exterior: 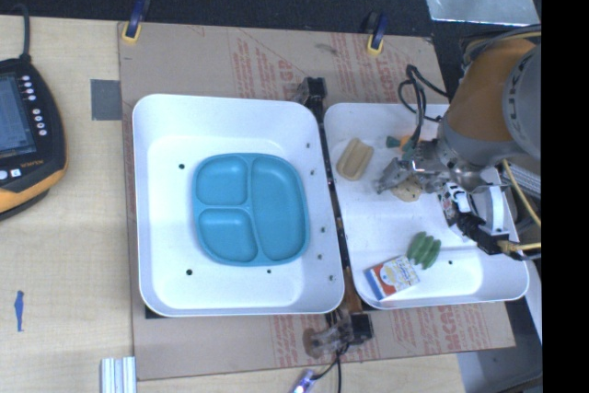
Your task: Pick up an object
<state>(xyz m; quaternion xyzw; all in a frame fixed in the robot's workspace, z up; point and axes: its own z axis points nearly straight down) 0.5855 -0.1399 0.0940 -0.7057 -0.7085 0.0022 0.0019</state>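
My gripper (398,179) is low in the right bin (368,225), near its upper middle, on the grey arm with the orange band (488,97) that comes in from the right. A small tan object (407,192) lies right under the gripper tip and is partly hidden by it. To the gripper's left lies a tan bread-like piece (354,158). A green lumpy object (424,248) and a small red, white and blue carton (396,276) sit near the bin's front edge. A tiny teal item (393,142) rests just above the gripper.
The left bin (156,198) holds a blue divided plate (250,207). A black and orange pendant (23,138) lies at the bench's left edge. Clamps (135,21) pin the cardboard at the back. Cables and a white bracket (483,212) hang by the wrist.
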